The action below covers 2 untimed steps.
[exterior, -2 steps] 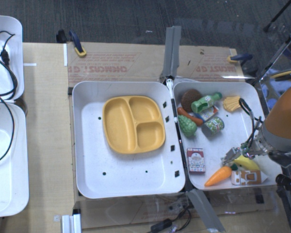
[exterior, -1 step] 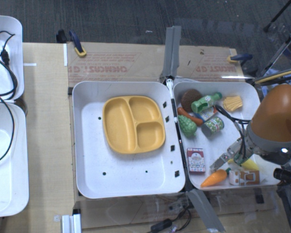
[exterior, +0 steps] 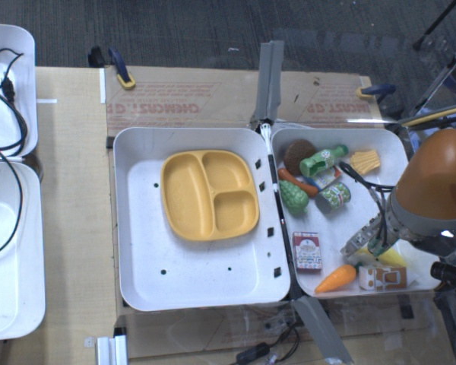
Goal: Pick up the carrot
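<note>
The carrot [exterior: 336,278] is a short orange cone lying on its side near the front edge of the right bin [exterior: 399,152], tip pointing left. My gripper [exterior: 363,242] hangs over the same bin, just above and to the right of the carrot, and nothing shows in its grasp. The grey arm with its orange band [exterior: 438,175] reaches in from the right and hides part of the bin's right side.
Close to the carrot lie a red box [exterior: 308,251], a small orange-and-white carton [exterior: 382,277] and a yellow piece [exterior: 392,257]. Farther back are a green can [exterior: 334,196], a green bottle [exterior: 323,160] and a thin orange-red stick [exterior: 298,182]. The left bin [exterior: 137,265] holds a yellow divided plate [exterior: 178,204].
</note>
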Motion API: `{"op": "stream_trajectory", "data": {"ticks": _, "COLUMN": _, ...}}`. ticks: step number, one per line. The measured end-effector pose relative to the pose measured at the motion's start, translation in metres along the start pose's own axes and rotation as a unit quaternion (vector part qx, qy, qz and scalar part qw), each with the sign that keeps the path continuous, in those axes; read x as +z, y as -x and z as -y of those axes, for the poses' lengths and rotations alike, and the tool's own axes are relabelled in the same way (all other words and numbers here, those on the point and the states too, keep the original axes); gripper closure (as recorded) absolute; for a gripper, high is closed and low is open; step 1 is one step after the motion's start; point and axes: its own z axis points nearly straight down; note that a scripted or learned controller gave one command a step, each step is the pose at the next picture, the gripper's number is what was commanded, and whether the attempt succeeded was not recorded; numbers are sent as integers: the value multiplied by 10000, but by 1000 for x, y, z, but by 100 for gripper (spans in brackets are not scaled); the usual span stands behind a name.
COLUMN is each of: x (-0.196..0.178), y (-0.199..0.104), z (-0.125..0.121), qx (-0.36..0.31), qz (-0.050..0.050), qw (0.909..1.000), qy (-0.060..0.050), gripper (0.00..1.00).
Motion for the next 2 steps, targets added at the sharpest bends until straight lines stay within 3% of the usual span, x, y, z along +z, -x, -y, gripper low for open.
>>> {"op": "stream_trajectory", "data": {"ticks": 1, "x": 0, "y": 0, "z": 0, "qx": -3, "qz": -1, "qw": 10000, "qy": -1, "gripper": 0}}
{"op": "stream_trajectory", "data": {"ticks": 2, "x": 4, "y": -21, "z": -15, "qx": -549, "qz": 58, "qw": 9985, "qy": 5, "gripper": 0}}
